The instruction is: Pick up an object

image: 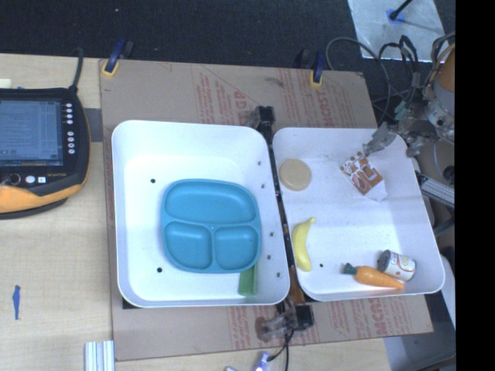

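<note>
The right bin (410,230) holds a brown-and-white patterned packet (363,173) near its far right corner. A tan round disc (295,174), a yellow banana (302,243), an orange carrot (373,277) and a small can (398,264) also lie in it. My gripper (383,137) hangs over the bin's far right corner, just above and right of the packet, close to its top edge. Whether it touches the packet I cannot tell. In the left bin (139,168) lie a blue divided plate (210,224) and a green piece (247,282) at the near wall.
A control pendant (35,149) with a screen rests on the bench at the far left. Cables (371,52) loop behind the right bin. Clamps (114,56) hold the cardboard sheet (232,91) under both bins.
</note>
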Motion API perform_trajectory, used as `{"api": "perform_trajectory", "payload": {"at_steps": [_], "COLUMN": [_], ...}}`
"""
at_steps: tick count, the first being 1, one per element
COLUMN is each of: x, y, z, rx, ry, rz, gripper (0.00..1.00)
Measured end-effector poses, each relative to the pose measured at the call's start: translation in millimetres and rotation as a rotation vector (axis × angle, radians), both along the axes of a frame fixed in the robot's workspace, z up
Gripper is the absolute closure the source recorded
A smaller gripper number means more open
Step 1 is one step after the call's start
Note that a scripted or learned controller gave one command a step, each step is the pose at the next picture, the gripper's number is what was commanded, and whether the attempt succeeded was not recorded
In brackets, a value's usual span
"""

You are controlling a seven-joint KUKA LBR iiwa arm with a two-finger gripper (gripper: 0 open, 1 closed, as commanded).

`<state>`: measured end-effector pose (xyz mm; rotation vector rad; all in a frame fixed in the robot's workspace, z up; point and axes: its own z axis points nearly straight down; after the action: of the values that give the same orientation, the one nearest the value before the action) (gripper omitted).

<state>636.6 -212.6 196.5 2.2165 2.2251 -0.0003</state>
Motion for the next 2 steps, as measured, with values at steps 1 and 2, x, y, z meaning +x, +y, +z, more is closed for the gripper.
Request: {"api": "perform_trajectory", "payload": {"at_steps": [1, 2], "x": [12.3, -10.4], "y": [1.5, 5.6], "z": [-75.5, -90.7], "rx": [0.001, 0.0], "ry": [0.006, 0.005], "rz": [0.003, 0.002], "gripper": [0.0, 0.0]}}
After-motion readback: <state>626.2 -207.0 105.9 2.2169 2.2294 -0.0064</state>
